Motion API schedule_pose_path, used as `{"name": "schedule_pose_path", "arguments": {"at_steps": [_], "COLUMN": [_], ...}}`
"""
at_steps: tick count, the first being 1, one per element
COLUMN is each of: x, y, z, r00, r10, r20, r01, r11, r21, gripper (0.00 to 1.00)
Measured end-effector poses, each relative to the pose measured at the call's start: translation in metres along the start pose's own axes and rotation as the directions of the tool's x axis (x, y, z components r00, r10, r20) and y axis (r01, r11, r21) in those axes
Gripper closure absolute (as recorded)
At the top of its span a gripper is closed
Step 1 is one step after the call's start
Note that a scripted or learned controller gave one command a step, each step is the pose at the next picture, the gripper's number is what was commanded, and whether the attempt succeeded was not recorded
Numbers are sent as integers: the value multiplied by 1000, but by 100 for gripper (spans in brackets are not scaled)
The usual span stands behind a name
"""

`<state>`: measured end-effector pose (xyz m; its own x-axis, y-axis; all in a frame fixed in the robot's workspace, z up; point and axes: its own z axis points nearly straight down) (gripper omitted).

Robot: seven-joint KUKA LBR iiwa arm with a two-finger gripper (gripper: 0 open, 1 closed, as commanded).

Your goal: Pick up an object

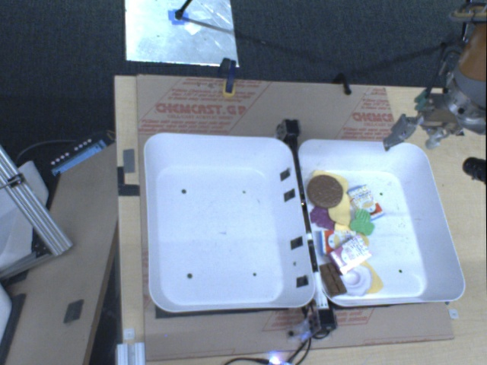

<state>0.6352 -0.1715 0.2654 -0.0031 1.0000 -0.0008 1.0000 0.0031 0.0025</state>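
Hovering over the far right corner of the counter, the hand [411, 130] sits just outside the far rim of the right bin [415, 204], and whether it is wide or narrow cannot be told from this slant. Nothing is seen in its grip. The things to choose from lie heaped along the right bin's left wall: a brown disc [326, 190] at the far end, a green piece [361, 223] and yellow piece [346, 207] beside it, a red-and-white packet [350, 253] nearer the front. The left bin [221, 219] offers nothing. A good pick likely means travelling toward the pile and choosing an item on its outer edge, such as the brown disc, so that the divider wall and neighbours do not block the descent.
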Motion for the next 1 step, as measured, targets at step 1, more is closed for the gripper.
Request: {"name": "schedule_pose_path", "arguments": {"at_steps": [1], "x": [0], "y": [1], "z": [-11], "r00": [1000], "r10": [-3], "r20": [1], "r01": [3], "r11": [1000], "r21": [-4], "gripper": [100]}}
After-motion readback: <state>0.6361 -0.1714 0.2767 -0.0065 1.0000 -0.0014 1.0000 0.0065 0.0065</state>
